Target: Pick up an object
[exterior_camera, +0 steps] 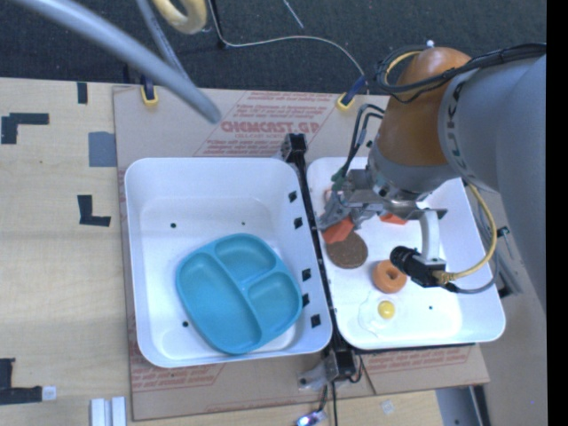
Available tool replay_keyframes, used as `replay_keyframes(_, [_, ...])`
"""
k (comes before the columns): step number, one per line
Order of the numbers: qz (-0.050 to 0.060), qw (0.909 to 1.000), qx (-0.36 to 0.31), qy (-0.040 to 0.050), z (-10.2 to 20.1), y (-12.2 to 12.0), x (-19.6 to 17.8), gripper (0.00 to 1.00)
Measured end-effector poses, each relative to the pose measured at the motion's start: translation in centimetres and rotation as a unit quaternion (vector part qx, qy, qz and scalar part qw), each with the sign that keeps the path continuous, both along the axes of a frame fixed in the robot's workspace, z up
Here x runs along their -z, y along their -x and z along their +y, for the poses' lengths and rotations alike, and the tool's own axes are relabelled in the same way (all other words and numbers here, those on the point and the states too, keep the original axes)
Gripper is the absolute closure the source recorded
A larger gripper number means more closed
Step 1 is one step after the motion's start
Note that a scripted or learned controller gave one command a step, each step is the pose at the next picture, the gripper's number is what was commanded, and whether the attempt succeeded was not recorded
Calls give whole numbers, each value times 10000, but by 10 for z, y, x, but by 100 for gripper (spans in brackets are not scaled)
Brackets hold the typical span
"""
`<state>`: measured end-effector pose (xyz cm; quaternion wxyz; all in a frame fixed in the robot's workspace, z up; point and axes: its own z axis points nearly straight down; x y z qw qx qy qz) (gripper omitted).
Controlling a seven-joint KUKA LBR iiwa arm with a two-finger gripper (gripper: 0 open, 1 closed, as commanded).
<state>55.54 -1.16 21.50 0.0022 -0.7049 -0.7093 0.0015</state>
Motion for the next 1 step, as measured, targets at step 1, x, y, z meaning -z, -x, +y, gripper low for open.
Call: replay_keyframes(1, [1,10000,-7,-1,60,-14,-6,100])
